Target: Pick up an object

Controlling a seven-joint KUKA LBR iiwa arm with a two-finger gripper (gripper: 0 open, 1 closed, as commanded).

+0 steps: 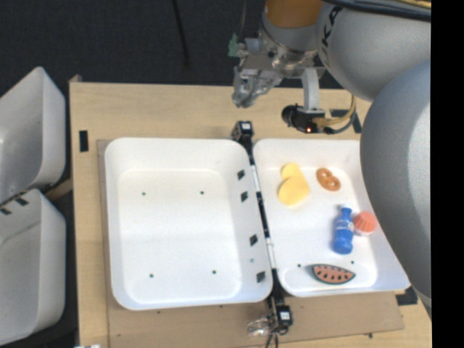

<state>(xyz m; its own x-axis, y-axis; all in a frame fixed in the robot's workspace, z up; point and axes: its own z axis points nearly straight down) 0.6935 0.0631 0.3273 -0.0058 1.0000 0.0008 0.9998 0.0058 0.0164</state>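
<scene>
Lying in the right-hand bin on the wooden tabletop are five small things; a yellow piece, two rounded lobes joined, sits toward the far left of the bin with its long axis running near to far; just right of it rests a small orange-brown pretzel shape; nearer the camera a blue bottle lies with its long axis running near to far, its white-collared neck toward the far side; a pink-orange ball sits just beside the bottle's right; a watermelon slice, red with a green rind along its lower edge and dark seeds, lies at the near side with its long axis running left to right; the left-hand bin sits alongside, the two joined by a clipped seam; the claw hangs over the bare tabletop beyond the bins' far edge, well apart from every object, nothing between its fingers; whether those fingers are spread or closed cannot be told.
</scene>
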